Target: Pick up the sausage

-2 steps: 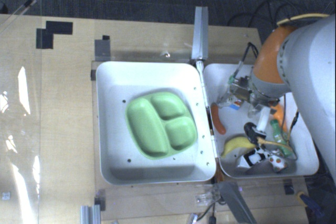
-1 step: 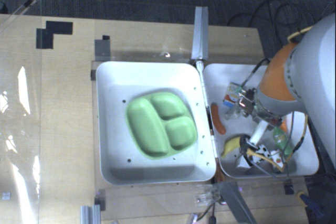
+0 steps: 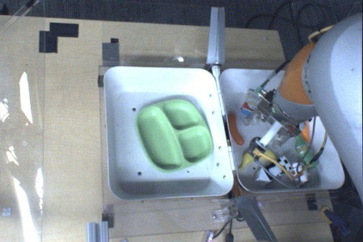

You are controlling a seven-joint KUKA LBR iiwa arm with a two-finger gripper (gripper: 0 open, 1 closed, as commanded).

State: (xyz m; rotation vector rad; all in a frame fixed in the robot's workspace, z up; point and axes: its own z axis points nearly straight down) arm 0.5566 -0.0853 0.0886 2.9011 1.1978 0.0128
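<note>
The sausage (image 3: 235, 128) is a short red-orange piece lying lengthwise in the right bin (image 3: 232, 85), close to that bin's left wall. My gripper (image 3: 258, 115) hangs low over the middle of the same bin, just to the right of the sausage and a little apart from it. I see nothing held in it. The arm's grey body and orange band cover the bin's right side.
The left bin (image 3: 116, 122) holds a green divided plate (image 3: 174, 134). In the right bin's near part lie a yellow piece (image 3: 247, 161), a small orange thing (image 3: 306, 132) and a green thing (image 3: 301, 148). A metal post (image 3: 216, 37) stands behind the bins' divider.
</note>
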